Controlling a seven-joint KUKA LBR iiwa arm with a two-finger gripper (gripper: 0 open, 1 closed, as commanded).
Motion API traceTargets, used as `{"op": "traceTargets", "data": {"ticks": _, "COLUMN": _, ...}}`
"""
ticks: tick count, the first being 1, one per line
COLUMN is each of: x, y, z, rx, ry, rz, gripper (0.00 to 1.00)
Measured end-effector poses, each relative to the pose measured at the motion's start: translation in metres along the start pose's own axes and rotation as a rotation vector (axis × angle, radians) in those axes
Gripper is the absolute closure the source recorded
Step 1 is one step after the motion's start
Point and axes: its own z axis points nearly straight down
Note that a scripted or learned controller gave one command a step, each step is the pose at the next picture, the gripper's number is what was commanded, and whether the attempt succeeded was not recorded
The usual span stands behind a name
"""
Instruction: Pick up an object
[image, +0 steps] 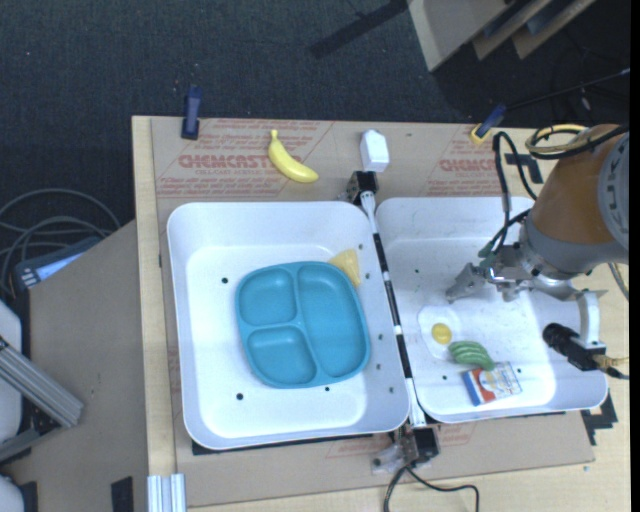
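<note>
Objects for picking sit in the right bin (440, 225): a fried-egg toy (441, 332), a green ridged item (469, 352) that looks like a toy vegetable, and a small red-white-blue packet (491, 383), all clustered near the bin's front edge, egg and green piece almost touching, packet just beside them. Left bin (200, 250) holds a blue divided tray (299, 322), lying flat, with a yellow wedge (346, 263) at its upper right corner. A banana (291, 160) lies on the bench (250, 165) behind the bins, out of play by my guess.

Arm (578, 205) reaches in from the right, orange band visible, wrist over the right bin. End effector (480, 278) hangs over bare bin floor, behind the cluster and apart from it; nothing is seen between its fingers. Whether they are spread or closed, cannot tell, since the grey metal blurs against the white bin.

Judgement: task not done, nothing lifted. Cluster placement near the front wall probably makes a grasp harder, as the wall limits approach from that side and neighbours crowd each other. Egg is flat, so likely poor to pinch; green piece is probably the best target. Next move would call for shifting toward the front of the bin and descending.
</note>
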Motion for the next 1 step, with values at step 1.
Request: {"op": "traceTargets", "data": {"ticks": 1, "x": 0.0504, "y": -0.0466, "z": 0.0327, "rx": 0.005, "ry": 0.003, "rz": -0.002, "gripper": 0.0}}
